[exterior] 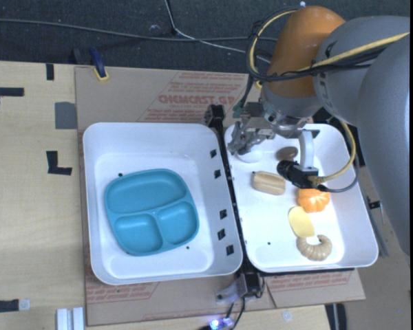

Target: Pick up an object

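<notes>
We see the pincer (246, 140) low over the far left corner of the right bin (265, 220), close to the wall it shares with the left bin (100, 150). We cannot tell whether the pincer is wide or narrow, and we see nothing held in it.

The things to pick all lie in the right bin, apart from the pincer. Nearest is a small brown piece (287, 153), just to its right, and a tan loaf-shaped piece (269, 182) lies a little nearer the front. Further toward the front right we find an orange piece (313, 200), then a pale yellow disc (300, 221) just beside it, and a curled beige piece (315, 247) touching the disc's front edge.

In the left bin a blue divided plate (151, 209) lies flat. Both bins rest on a cardboard sheet (186, 98) on the tabletop (27, 205). The grey arm (378, 67), with its orange band (299, 40), comes in from the right.
</notes>
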`<state>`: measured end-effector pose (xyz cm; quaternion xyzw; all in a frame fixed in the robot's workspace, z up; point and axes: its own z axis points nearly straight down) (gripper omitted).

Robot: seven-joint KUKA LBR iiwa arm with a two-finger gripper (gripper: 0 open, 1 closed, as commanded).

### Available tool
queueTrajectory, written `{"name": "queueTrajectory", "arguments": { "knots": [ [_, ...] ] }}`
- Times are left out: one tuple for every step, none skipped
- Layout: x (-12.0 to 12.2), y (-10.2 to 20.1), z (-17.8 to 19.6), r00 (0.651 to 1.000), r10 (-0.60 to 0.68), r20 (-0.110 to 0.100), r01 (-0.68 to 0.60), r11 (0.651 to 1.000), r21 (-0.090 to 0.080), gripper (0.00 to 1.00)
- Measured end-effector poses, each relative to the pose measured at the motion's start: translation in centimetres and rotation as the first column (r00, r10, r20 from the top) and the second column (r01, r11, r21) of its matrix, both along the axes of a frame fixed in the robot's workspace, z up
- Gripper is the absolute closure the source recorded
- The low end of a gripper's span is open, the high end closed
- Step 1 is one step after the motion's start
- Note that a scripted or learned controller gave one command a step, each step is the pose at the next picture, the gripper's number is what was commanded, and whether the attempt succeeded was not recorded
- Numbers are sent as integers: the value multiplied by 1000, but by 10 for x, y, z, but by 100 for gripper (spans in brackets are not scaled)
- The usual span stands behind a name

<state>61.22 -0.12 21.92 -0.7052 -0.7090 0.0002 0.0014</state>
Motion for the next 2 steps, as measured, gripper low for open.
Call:
{"name": "queueTrajectory", "arguments": {
  "knots": [
    [-16, 47, -8, 1000, 0, -2, 0, 1000, -1, 100],
    [-40, 99, 6, 1000, 1, 0, -1, 1000, -1, 100]
  ]
}}
